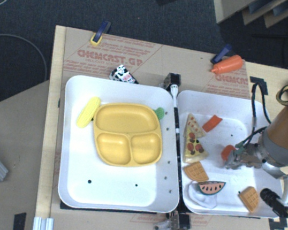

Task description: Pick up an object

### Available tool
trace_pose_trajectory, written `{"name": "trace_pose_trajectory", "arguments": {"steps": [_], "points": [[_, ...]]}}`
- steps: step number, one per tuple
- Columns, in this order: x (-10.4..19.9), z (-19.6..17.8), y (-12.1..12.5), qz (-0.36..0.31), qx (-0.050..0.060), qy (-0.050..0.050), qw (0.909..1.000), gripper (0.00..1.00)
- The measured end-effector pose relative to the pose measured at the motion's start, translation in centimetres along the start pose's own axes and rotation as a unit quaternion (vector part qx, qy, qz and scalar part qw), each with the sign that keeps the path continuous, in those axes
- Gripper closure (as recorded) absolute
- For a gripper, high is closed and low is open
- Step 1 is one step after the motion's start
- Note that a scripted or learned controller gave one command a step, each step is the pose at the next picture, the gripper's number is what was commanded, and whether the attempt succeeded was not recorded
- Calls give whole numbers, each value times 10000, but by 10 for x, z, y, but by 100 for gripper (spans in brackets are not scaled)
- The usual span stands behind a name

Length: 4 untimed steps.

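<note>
While the grey arm reaches in from the right, its two-finger gripper [233,159] sits low in the right-hand shallow white bin [232,107], just beside a small red toy piece [227,151]; whether the fingers are wide or narrow I cannot tell, since the wrist hides them, and nothing can be seen between them.

That red piece looks like the likeliest target. Taking it as the landmark: a flat red-orange strip [212,122] lies up and to its left, a pizza-slice toy [194,138] well to its left, a tan waffle piece [196,172] down-left, a watermelon-slice toy [211,187] below, and a second tan waffle square [249,198] down-right. They lie scattered and mostly apart, probably so a descending gripper can meet one at a time.

Far to its left, the other white bin [73,149] holds a yellow divided plastic tray [128,133] with a yellow corn-cob toy [87,111] alongside.

Red printing on the brown board [59,71] under the bins appears to read "CHEMCAST GP".
</note>
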<state>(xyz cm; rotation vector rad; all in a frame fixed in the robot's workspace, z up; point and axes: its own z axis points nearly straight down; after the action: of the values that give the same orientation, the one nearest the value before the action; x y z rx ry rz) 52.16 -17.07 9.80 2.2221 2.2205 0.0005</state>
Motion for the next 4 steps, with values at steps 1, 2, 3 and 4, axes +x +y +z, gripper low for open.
{"name": "trace_pose_trajectory", "arguments": {"steps": [1,2,3,4], "points": [[-1,-43,0,-7,-27,-15,10000,100],[0,-107,2,-11,-44,-19,10000,100],[0,-128,3,-10,-28,-14,10000,100],[51,-138,5,-32,-14,1,10000,100]]}}
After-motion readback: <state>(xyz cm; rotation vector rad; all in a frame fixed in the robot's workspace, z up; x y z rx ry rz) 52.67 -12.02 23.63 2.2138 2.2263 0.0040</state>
